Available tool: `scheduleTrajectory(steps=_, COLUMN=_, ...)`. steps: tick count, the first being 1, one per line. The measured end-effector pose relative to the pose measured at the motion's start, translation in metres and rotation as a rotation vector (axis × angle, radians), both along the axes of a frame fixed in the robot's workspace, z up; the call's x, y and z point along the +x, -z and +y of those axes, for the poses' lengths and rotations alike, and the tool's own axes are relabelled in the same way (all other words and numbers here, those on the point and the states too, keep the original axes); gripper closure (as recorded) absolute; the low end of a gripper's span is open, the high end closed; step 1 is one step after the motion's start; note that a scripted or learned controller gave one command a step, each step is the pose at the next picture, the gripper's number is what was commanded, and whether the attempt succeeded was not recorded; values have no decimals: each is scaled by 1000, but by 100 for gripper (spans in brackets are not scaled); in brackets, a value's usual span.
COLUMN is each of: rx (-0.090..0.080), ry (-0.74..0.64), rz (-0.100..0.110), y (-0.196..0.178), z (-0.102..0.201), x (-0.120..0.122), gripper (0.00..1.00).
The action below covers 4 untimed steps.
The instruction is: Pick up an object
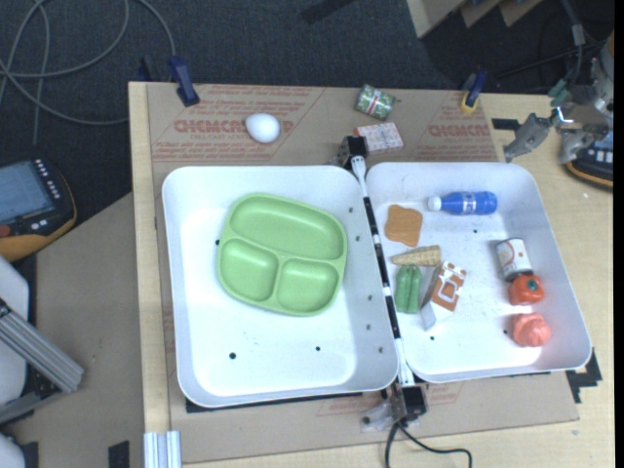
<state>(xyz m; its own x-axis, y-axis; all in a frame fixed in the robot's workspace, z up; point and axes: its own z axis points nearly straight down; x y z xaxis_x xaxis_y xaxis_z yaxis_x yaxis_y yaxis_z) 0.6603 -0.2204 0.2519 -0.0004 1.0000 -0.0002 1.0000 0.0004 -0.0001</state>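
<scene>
Gripper parked beyond the right bin's far corner; finger state cannot be told.

The blue bottle is noted lying alone near the far wall: judged light, rigid, slippery, best taken across its middle. Open floor surrounds it; the tomato and can sit crowded.

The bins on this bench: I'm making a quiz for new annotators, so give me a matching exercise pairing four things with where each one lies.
Things:
1. green divided plate
2. blue bottle
3. white egg
4. tomato

Places:
A. on the cardboard beyond the left bin
B. right bin, near its far wall
C. middle of the left bin
D. right bin, by its right wall

Pairs: 1-C, 2-B, 3-A, 4-D
</scene>
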Motion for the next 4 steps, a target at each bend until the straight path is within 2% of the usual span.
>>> scheduleTrajectory(steps=1, rx=2, ry=-2, rz=5, y=139, z=55, x=-19, gripper=0)
scheduleTrajectory(steps=2, rx=-3, ry=1, rz=-3, y=99, z=4, x=-10, gripper=0)
scheduleTrajectory(steps=3, rx=3, ry=0, rz=3, y=168, z=9, x=-84, gripper=0)
scheduleTrajectory(steps=4, rx=1, ry=1, rz=2, y=168, z=44, x=-166, gripper=0)
